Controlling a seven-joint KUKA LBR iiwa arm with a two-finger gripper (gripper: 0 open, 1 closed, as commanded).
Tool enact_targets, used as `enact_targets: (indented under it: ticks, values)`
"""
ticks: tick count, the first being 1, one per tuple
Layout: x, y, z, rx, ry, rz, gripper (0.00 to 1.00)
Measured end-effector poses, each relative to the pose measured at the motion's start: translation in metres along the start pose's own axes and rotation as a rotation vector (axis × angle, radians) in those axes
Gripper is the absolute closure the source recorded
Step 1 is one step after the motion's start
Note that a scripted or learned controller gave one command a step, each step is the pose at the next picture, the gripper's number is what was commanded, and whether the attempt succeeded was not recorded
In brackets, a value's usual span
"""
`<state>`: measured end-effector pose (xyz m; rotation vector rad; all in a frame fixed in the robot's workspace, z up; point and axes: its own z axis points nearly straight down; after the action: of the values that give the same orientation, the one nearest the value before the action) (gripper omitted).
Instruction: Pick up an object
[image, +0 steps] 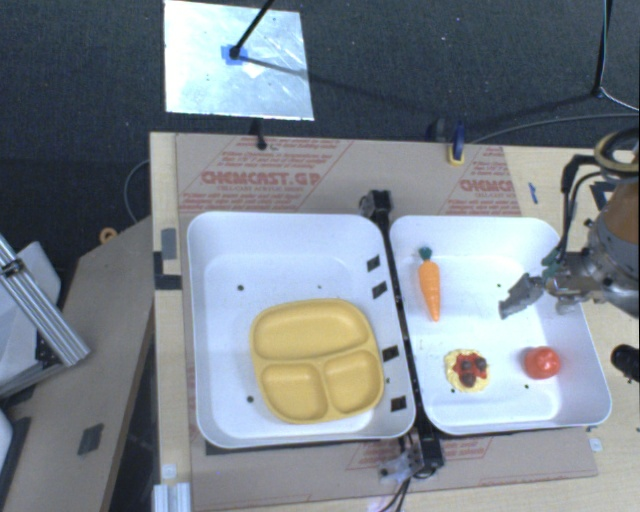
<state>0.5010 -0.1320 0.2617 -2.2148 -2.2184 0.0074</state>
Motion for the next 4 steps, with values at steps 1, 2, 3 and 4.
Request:
enact_targets:
  ticks: [1, 2, 3, 4]
  values:
    - [0.000, 0.002, -0.005, -0.011, -0.002, -0.003, 0.00]
    - [0.002, 0.003, 0.058, -0.004, 0.000, 0.000, 0.00]
    - [0.012, 0.002, 0.115, -0.005, 0.000, 0.001, 0.00]
    - [0.017, -0.001, 0.176, -0.004, 0.000, 0.001, 0.00]
